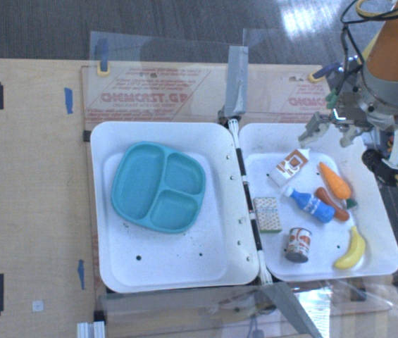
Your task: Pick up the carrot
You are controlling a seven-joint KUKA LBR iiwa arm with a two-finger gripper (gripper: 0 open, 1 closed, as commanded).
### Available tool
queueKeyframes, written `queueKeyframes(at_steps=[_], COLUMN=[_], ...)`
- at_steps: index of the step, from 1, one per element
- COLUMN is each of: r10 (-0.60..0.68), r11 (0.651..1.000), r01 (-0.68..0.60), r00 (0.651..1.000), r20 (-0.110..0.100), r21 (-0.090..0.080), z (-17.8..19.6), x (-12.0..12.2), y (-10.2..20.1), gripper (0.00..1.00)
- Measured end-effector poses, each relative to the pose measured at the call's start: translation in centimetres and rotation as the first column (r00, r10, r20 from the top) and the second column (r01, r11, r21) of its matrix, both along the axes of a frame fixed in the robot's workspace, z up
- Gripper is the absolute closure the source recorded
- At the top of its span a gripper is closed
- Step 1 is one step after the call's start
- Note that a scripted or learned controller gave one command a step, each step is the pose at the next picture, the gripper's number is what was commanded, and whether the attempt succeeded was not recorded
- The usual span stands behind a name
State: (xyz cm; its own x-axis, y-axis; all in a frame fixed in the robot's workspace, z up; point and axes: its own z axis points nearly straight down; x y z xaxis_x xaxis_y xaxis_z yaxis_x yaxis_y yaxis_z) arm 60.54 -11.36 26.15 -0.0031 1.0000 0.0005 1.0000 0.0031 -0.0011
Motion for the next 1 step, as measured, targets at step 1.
queueKeyframes(at_steps=[1], r10=[0.099], r11=[0.995], r01=[-0.099], r00=[0.995], r20=[0.001], r21=[0.000], z=[-3.24], x=[-5.79], y=[-5.93], gripper=[0.00])
